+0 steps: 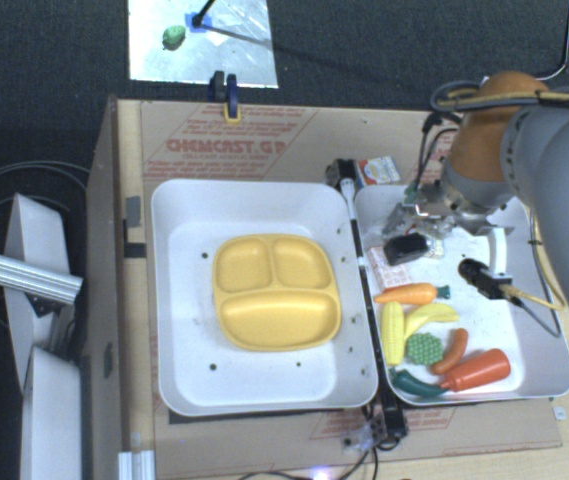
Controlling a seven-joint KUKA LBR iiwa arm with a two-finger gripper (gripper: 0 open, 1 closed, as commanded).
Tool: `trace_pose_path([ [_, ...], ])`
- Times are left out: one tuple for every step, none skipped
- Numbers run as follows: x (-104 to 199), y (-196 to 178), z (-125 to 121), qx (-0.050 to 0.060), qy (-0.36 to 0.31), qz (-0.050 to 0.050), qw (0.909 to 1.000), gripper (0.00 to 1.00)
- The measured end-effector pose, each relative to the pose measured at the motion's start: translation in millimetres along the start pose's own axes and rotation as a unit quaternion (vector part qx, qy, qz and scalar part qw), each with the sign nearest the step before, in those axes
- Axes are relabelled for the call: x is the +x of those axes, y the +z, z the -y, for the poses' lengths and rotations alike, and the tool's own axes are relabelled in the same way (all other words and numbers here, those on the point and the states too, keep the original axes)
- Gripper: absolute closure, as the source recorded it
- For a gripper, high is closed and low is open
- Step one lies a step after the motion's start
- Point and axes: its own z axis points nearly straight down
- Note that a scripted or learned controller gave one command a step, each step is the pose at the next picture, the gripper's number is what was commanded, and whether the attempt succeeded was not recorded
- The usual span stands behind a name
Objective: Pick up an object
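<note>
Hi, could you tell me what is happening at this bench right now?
A grey KUKA arm with an orange band reaches in over the right white bin, its gripper low over the bin's upper part. Plastic toy food lies closer to the bin's near edge: an orange carrot, a yellow corn cob, a yellow banana and a green broccoli piece. The left white bin holds a yellow divided plate.

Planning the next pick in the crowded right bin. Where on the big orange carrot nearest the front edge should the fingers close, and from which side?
Grip the big orange carrot across its thick middle, coming straight down from above. It lies flat, slanting, at the pile's outer edge. Bare right bin floor lies on its far-right side, but a small orange piece crowds its upper-left flank, so that finger probably has little room.
</note>
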Motion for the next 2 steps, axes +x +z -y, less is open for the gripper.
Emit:
trace_pose_path([
  [3.6, -12.8, -3.3, -0.004, -0.001, -0.003, 1.0000, 1.00],
  [3.6, -12.5, -3.0, -0.004, -0.001, -0.003, 1.0000, 0.00],
])
